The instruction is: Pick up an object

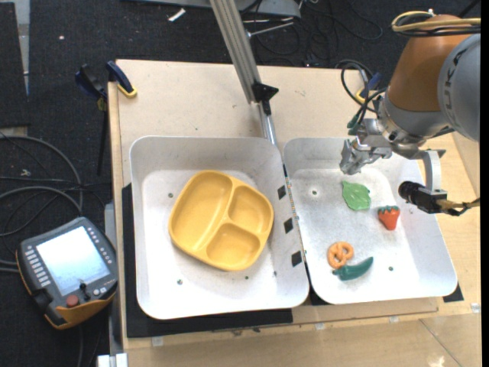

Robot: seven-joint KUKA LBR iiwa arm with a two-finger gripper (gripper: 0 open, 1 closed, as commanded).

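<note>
The right bin [428, 281] holds a flat light-green leaf-shaped toy [356, 196], a red strawberry toy [389, 217], an orange pretzel toy [340, 252] and a dark green pepper toy [354, 268]. My gripper [353, 163] hangs over the bin's back part, just above and behind the leaf toy. Nothing shows between its fingers. The grey arm with its orange band reaches in from the upper right.
A yellow three-compartment plate [221, 220] lies in the left bin [153, 281]. A slanted metal pole [238, 40] runs from the top down to the bins' shared edge. A teach pendant [67, 270] lies on the floor at left. Blue clamps [103, 79] grip the bench's back left corner.
</note>
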